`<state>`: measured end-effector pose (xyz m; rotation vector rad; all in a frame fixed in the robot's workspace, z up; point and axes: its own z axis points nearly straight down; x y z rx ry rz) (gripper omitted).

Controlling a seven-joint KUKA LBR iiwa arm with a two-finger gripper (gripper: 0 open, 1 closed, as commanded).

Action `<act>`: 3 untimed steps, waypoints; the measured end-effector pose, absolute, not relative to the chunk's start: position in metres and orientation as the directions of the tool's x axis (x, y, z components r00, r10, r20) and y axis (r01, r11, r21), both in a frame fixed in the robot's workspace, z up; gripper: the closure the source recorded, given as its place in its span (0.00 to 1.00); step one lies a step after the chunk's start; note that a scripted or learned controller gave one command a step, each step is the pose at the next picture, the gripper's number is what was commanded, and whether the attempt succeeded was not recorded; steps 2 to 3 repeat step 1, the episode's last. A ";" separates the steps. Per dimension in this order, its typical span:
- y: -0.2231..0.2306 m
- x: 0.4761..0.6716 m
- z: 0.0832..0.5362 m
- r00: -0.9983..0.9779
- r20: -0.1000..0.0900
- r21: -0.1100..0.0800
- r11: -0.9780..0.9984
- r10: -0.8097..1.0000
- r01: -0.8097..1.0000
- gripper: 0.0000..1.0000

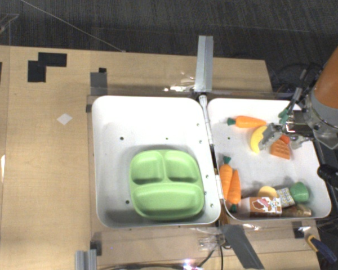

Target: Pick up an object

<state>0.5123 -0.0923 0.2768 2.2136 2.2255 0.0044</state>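
R bin (236, 108) crowded w/ toys along near wall; L bin (110, 151) open around green tray (167, 183).
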 end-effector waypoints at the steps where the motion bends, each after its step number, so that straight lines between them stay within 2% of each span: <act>1: -0.168 0.550 0.169 0.005 0.000 0.002 -0.005 1.000 1.000 0.00; 3: -0.168 0.550 0.169 0.005 0.000 0.002 -0.005 1.000 1.000 0.00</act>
